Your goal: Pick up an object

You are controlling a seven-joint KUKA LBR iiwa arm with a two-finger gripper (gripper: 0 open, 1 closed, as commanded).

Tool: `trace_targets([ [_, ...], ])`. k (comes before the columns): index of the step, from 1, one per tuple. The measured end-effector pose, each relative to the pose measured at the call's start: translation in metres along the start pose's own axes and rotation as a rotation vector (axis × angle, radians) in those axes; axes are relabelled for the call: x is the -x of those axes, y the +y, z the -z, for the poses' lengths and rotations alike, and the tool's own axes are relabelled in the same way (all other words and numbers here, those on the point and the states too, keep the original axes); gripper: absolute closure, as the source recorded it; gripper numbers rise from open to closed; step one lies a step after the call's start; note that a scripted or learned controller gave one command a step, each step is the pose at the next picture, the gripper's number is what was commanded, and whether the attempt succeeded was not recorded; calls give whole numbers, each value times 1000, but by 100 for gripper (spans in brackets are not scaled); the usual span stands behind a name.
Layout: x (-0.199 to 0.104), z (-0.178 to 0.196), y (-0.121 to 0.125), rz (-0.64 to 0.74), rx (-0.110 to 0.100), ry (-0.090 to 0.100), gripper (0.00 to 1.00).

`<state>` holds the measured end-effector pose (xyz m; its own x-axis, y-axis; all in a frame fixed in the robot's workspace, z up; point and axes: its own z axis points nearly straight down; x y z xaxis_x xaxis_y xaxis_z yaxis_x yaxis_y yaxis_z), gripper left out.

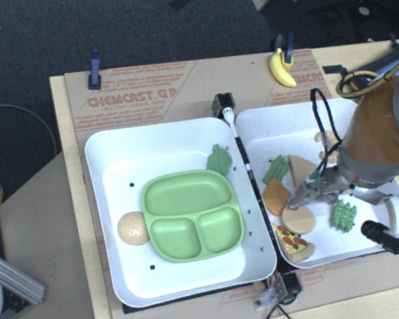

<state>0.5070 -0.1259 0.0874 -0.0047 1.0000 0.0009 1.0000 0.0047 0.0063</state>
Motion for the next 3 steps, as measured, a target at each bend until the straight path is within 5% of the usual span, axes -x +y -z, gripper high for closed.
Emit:
trace_targets([
  [1, 24, 1, -25, -8, 3, -2, 0],
  [2, -68, 121, -25, 5, 5, 0, 0],
  [3, -90, 233, -24, 1, 9, -1, 0],
])
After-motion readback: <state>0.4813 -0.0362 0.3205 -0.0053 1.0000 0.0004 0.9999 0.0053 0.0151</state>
